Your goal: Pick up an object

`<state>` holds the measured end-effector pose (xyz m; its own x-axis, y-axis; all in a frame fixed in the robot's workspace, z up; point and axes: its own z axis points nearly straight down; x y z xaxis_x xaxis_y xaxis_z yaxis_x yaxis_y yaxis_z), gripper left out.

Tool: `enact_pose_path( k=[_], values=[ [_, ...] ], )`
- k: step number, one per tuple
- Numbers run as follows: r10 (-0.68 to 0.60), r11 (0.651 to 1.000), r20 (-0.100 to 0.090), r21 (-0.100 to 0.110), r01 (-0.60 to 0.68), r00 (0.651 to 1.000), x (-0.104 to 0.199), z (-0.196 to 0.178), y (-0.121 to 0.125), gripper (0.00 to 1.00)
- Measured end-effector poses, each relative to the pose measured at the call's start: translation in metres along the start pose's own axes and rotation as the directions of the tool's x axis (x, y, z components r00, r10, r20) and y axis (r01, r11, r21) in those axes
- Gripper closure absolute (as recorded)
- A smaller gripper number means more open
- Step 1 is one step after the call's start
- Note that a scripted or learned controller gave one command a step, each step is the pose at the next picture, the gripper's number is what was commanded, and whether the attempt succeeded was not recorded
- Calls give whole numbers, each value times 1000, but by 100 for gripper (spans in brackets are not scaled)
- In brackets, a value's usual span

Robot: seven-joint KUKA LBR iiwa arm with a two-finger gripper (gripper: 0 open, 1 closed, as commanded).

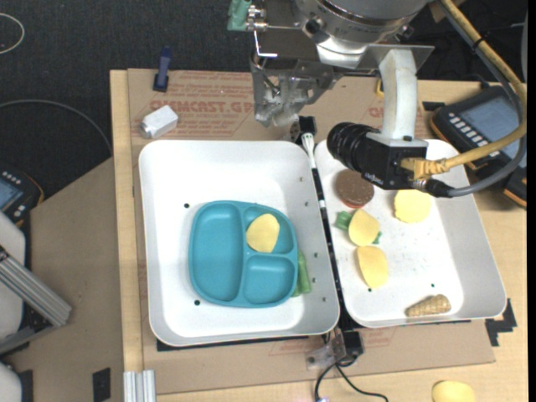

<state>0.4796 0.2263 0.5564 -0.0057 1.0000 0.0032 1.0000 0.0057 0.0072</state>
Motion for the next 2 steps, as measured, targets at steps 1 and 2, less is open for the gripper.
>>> enact_pose_path(
  k=[1, 2],
  values=[
    [8, 1000, 11, 24, -8, 1000, -3, 171, -3, 100],
    [4, 1000, -6, -11, -4, 1000, -2, 12, 0, 100]
  ],
)
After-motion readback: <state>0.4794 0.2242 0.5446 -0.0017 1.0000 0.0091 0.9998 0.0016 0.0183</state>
